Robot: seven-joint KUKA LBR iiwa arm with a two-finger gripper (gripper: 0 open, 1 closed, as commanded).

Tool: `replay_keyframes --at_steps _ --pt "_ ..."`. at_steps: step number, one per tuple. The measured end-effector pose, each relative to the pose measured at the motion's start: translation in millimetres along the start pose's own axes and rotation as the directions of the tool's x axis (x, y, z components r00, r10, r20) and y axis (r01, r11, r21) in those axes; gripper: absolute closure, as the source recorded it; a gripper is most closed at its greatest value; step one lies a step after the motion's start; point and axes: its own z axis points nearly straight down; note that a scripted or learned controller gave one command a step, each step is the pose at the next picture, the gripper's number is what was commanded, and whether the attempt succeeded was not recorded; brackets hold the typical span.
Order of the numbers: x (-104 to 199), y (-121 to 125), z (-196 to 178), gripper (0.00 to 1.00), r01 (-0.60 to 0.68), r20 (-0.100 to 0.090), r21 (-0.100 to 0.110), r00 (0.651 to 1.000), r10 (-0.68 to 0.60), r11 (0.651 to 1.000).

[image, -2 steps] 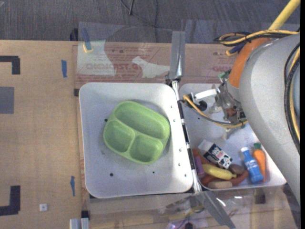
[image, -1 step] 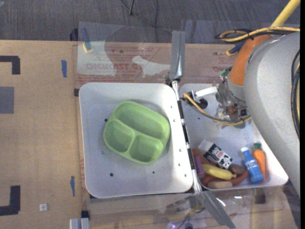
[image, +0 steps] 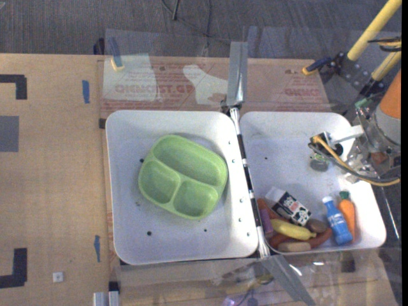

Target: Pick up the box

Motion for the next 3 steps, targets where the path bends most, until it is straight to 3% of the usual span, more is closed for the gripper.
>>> replay_keyframes --at_steps 1,2,3 --pt "105.0 63.7 -80.0 1.0 -0.015 -0.001 0.0 1.0 0.015 1.0" --pt "127.1 -87.4 -18.1 1.0 0.127 0.001 0.002 0.992 -0.127 0.992" --pt "86.7 3.0 -123.4 1.0 -0.044 -0.001 0.0 0.999 0.044 0.999"
